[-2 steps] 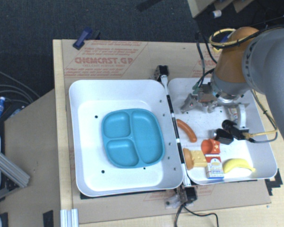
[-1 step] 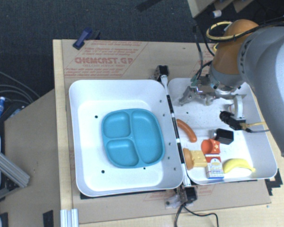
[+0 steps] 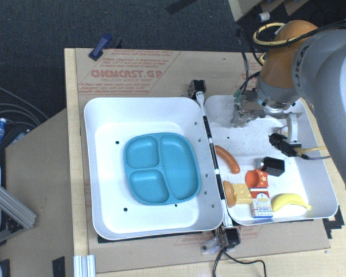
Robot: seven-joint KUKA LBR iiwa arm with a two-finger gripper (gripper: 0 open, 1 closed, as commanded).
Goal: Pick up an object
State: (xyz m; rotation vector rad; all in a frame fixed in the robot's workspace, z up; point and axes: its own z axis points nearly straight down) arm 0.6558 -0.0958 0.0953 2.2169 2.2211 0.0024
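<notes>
The right bin (image 3: 311, 172) holds several small items. An orange sausage (image 3: 228, 158) lies near its left wall. Toward the front sit a red fruit-like piece (image 3: 256, 179), a small black block (image 3: 273, 166), a yellow cheese-like block (image 3: 241, 191), a brown bun-like piece (image 3: 229, 194), a small red, white and blue carton (image 3: 262, 205) and a yellow banana (image 3: 289, 201). My gripper (image 3: 241, 118) hangs low over the bare far-left corner of this bin. It is well behind the sausage and nothing shows between its fingers.
The left bin (image 3: 101, 126) carries a blue divided plate (image 3: 160, 167) in its middle. The wall between the two bins (image 3: 209, 146) runs just left of the gripper. A blue object (image 3: 100, 47) lies on the bench's far left corner.
</notes>
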